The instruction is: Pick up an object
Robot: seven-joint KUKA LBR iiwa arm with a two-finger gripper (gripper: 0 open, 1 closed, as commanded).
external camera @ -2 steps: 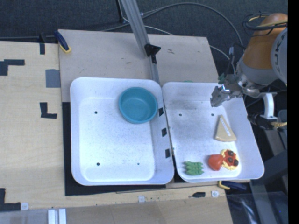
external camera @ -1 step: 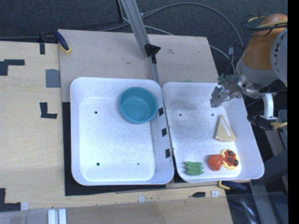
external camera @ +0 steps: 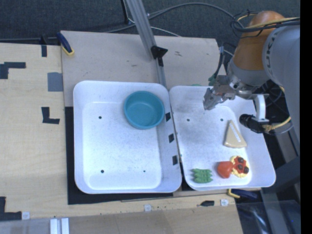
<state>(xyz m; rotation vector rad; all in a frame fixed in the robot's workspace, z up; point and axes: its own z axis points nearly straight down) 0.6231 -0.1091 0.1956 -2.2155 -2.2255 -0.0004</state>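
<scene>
My gripper (external camera: 210,103) hangs over the far part of the right bin (external camera: 195,130), pointing down, with nothing seen between its fingers. A tan wedge-shaped piece (external camera: 234,135) lies in that bin to the gripper's right and nearer the camera. At the bin's near edge sit a red and yellow toy food piece (external camera: 233,168) and a green leafy toy (external camera: 202,175). A blue bowl (external camera: 144,109) rests at the far side of the left bin (external camera: 97,150).
A metal pole (external camera: 146,28) slants down from the top to the gap between the bins. Cables (external camera: 195,9) trail across the dark floor behind the bench. The arm's grey body (external camera: 278,48) fills the upper right.
</scene>
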